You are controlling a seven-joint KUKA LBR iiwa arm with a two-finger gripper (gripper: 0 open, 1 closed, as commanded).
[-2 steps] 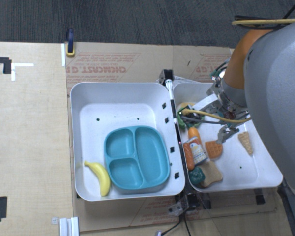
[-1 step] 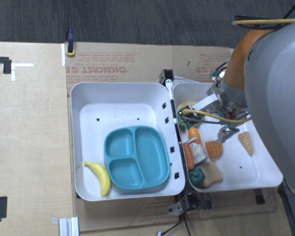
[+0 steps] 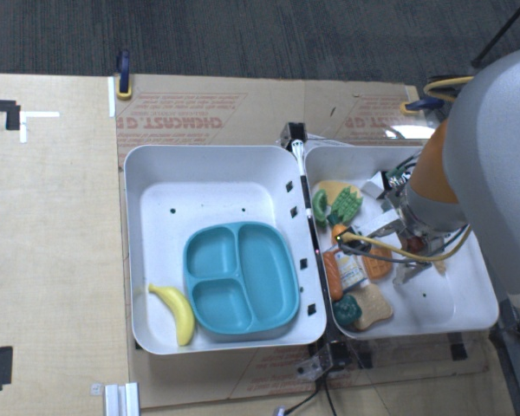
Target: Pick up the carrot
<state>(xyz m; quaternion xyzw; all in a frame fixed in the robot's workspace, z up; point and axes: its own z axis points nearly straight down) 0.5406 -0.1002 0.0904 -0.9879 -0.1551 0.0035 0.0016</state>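
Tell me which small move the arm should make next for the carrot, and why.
Probably shift the gripper toward the dividing wall of the right bin: the carrot lies there, and the gripper is beside it, not over it.

Gripper [image 3: 405, 248] over a white bin [image 3: 455, 306]
The carrot [image 3: 330, 276] lies near it; a blue plate [image 3: 243, 276] and banana [image 3: 178, 310] sit well beyond, in the other bin [image 3: 169, 198].
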